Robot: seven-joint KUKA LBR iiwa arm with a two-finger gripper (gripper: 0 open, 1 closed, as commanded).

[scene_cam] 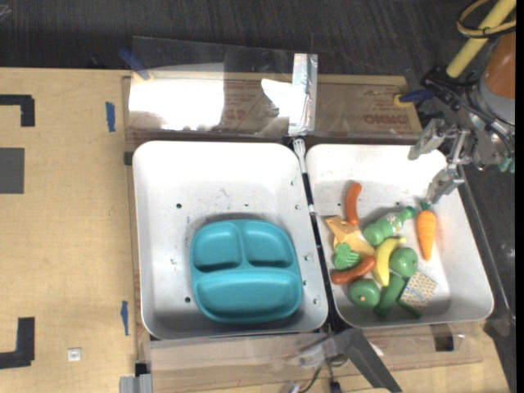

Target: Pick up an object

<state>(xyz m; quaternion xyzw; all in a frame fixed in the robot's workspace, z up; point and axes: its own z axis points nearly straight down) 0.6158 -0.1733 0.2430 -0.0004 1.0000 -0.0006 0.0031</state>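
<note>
No legible txt; cardboard (360,109) print blurred

Toy food pile (378,256) in right bin (475,293), lower-centre: orange carrot (426,231) upright at pile's right edge, red-orange chili (353,201) at top left, yellow banana (385,260) mid-pile w/ green veg (402,262) touching it.

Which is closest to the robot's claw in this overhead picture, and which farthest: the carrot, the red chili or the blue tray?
From the gripper:
1. Carrot, just below it, right bin.
2. Red chili, further left, same bin.
3. Blue tray, left bin.
</note>
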